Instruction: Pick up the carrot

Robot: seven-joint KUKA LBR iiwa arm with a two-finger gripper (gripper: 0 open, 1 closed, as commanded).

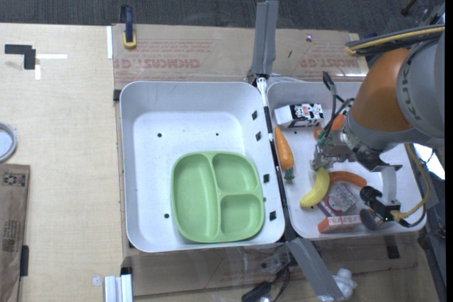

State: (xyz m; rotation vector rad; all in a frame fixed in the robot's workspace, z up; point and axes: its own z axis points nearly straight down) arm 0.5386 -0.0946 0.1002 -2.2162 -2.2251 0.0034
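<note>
Gripper over right bin, grip state unclear to me.
Carrot lies lengthwise along left wall; banana beside it.

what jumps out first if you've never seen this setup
The green divided plate in the left bin, and the grey arm's orange band over the right bin. There the tool hangs just above a banana, with the carrot along the left wall.
</note>
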